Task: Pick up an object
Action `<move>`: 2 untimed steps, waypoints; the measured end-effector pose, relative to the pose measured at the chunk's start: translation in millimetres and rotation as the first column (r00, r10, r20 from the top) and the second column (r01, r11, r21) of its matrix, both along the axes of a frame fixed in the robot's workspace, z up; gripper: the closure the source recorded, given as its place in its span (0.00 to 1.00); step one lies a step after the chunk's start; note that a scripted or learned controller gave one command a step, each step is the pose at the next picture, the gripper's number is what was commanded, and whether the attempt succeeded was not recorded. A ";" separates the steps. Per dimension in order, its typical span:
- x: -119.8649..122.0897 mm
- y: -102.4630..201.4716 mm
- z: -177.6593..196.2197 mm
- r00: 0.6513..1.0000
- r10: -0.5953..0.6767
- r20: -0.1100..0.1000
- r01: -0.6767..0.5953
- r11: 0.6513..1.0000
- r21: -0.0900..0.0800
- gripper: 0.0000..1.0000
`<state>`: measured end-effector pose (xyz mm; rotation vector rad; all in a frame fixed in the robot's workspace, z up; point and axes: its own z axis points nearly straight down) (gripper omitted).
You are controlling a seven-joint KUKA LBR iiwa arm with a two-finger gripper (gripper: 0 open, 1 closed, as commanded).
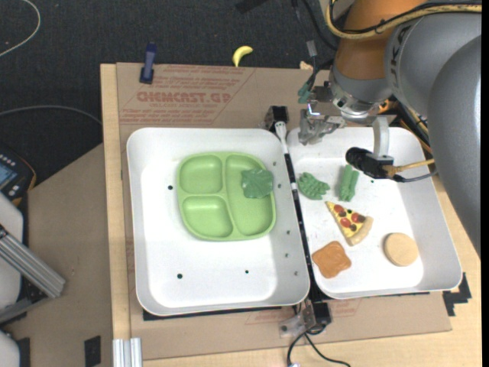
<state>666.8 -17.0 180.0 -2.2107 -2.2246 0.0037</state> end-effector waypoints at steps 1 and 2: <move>-43.5 91.0 83.8 1.000 0.005 0.013 -0.005 1.000 0.003 1.00; -72.7 126.4 233.0 1.000 0.001 0.025 -0.001 1.000 0.003 1.00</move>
